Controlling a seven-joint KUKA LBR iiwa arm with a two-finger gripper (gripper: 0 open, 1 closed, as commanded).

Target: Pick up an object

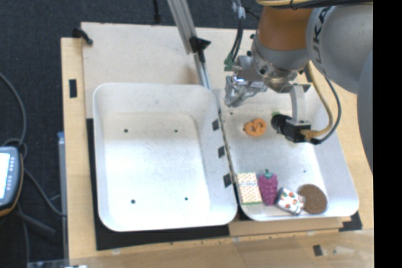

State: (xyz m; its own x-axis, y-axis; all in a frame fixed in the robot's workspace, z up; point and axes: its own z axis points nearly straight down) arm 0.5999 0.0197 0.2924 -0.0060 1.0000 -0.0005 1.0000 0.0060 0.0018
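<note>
Overhead slanted view of the bench (132, 53) carrying two shallow white plastic bins side by side. The grey arm with its orange band (295, 3) reaches in from the right, and its metal two-finger hand (233, 96) hangs over the upper left corner of the right-hand white bin (333, 160), close to the wall shared with the left-hand white bin (157, 154); whether the hand is open or closed cannot be told at this resolution, and nothing is seen gripped in it. The nearest candidate for the pick is the small orange ring-shaped toy resembling a pretzel or doughnut (254, 128), lying flat on the right bin's floor just below and to the right of the hand, apart from it. It is judged light and probably moulded of soft plastic or foam, hence not fragile; a grip across its outer edge, or with one finger through a hole, appears workable. Being roughly round, it has no marked long axis, only a slightly wider left-to-right extent. Along the near wall lie a pale rectangular printed box (249, 187), a magenta berry-like toy with a green top (267, 188) whose long axis runs up the view, a small red-and-white patterned piece (290, 201), and a flat brown disc (312, 198).
</note>
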